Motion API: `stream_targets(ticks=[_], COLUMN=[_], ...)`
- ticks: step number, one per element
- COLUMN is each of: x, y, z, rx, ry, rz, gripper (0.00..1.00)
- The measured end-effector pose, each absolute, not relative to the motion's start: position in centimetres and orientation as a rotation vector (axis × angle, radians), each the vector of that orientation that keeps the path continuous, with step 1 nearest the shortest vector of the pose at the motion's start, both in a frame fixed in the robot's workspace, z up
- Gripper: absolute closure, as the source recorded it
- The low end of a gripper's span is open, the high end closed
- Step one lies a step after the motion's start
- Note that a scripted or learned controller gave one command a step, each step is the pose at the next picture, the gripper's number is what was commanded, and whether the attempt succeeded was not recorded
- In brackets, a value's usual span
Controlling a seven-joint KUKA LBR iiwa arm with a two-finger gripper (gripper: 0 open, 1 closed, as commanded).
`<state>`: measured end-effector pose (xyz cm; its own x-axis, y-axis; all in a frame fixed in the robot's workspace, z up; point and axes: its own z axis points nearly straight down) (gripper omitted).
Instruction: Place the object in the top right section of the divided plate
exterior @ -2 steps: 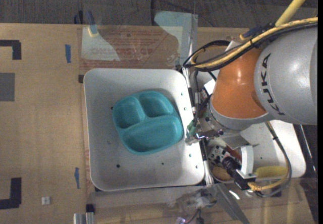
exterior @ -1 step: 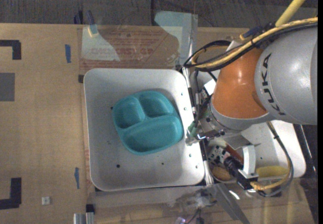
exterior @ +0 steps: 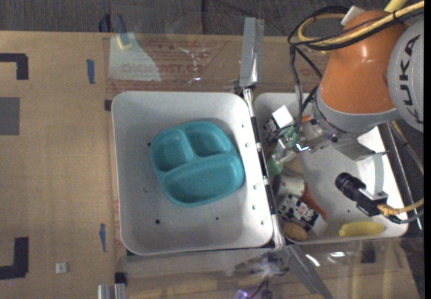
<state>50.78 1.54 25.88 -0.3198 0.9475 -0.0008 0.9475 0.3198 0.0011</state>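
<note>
Teal plastic divided plate point(exterior: 196, 171) sits mid-left bin point(exterior: 135, 223), all sections bare. The gripper point(exterior: 296, 143) dips among clutter along the right bin's point(exterior: 397, 234) left wall; whether its fingers are open or closed cannot be told. Likely candidates there, small light packets and a yellow banana-like toy point(exterior: 361, 229) near the front edge, look rigid, best pinched across the narrow middle.

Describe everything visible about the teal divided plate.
The teal divided plate looks like smooth moulded plastic with rounded corners. Raised ridges split it into three sections: two smaller ones along its upper side and one wide one below. All three sections hold nothing. It lies flat, turned slightly askew, near the middle of the left white bin, resting on the bin's floor. Nothing else touches it.
</note>
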Motion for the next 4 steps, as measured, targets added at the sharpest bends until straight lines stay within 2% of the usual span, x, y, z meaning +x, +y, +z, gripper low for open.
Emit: stream_targets(ticks=[1, 2, 3, 4], x=[52.4, 53.2, 50.1, 50.1], y=[-1.3, 3.9, 5.5, 9.6], z=[18.4, 23.3, 19.9, 19.4], rx=[1.826, 1.801, 1.685, 1.568], ry=[2.557, 2.572, 2.654, 2.723], rz=[-0.001, 0.001, -0.001, 0.0], gripper=[1.0, 1.0, 1.0, 1.0])
